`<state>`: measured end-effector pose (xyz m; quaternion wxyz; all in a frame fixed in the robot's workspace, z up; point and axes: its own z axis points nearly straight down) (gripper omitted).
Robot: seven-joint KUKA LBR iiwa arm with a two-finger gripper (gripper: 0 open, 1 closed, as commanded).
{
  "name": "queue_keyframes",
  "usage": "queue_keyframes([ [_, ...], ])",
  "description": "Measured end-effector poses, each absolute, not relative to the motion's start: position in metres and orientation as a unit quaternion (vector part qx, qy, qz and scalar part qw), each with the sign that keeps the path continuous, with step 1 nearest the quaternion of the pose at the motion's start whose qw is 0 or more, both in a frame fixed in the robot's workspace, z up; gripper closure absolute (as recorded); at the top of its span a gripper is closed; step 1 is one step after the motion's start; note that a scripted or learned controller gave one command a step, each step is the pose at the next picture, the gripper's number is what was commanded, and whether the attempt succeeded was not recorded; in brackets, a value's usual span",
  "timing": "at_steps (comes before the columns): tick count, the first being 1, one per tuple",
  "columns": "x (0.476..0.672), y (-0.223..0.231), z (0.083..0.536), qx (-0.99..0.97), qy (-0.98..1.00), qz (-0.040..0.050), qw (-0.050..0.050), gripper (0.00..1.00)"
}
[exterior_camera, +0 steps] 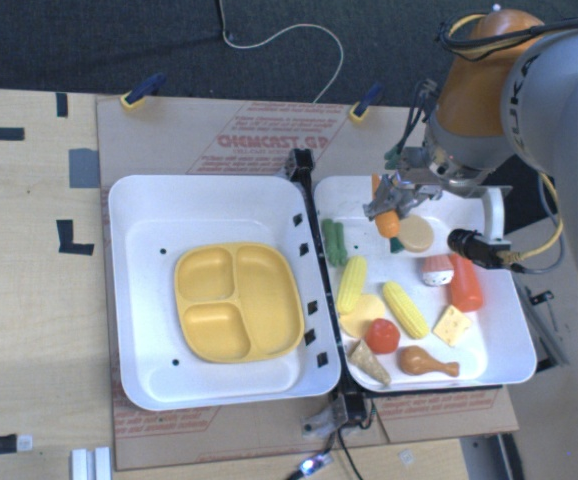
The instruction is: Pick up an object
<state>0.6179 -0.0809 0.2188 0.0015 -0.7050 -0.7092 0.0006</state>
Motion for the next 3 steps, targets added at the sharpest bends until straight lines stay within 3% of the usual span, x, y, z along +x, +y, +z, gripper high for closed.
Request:
queue_keyframes([
  [2,0.605,0.031,0.219,-0.705,-0.709,0.0008,0.002,1.0],
  [3,0.612,0.015,0.231,-0.707,-0.708,0.0004,0.0,1.0],
])
